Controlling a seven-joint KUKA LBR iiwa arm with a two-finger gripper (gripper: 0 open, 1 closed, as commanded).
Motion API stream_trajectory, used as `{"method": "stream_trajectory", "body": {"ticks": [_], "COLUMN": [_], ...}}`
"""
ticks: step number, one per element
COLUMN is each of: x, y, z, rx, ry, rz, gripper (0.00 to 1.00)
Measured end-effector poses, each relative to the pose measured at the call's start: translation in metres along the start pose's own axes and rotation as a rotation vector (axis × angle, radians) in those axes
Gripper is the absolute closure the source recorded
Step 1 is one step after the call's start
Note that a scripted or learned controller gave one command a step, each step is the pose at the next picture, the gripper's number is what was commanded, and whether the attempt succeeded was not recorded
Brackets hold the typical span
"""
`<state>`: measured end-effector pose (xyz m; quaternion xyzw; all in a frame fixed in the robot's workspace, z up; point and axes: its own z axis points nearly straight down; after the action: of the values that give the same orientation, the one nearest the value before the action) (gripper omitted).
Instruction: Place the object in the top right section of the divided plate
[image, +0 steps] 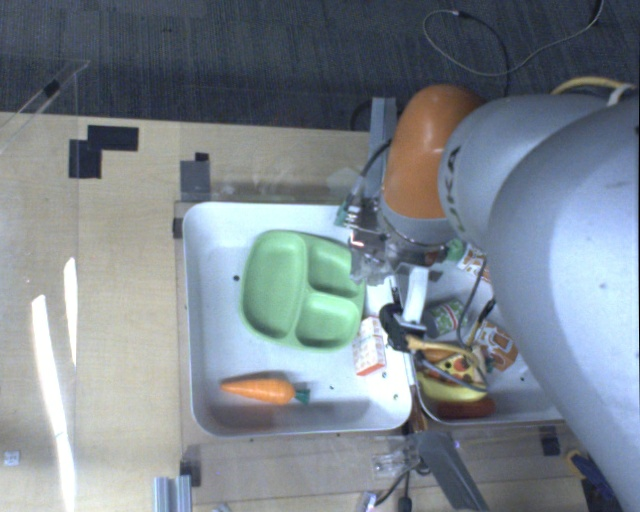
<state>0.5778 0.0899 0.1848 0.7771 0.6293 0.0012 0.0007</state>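
Just above the bins, gripper over divided plate.
Finger state cannot be told; carrot lies nearby.

You see a pale wooden counter carrying two white bins side by side: the left bin in full, the right bin largely hidden under the arm. Black tape marks sit at its far left.

Green divided plate, orange carrot.
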Motion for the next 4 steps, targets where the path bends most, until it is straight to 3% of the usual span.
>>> {"method": "stream_trajectory", "body": {"ticks": [1,2,3,4], "x": [-0.088,-0.012,0.05,0.027], "y": [-0.042,-0.01,0.079,-0.01], "z": [0.0,-0.073,-0.056,0.035], "rx": [-0.001,-0.001,-0.002,0.001], "ry": [0.0,0.001,0.001,0.001], "rz": [0.131,-0.01,-0.209,-0.362], "gripper": [1.0,1.0,1.0,1.0]}}
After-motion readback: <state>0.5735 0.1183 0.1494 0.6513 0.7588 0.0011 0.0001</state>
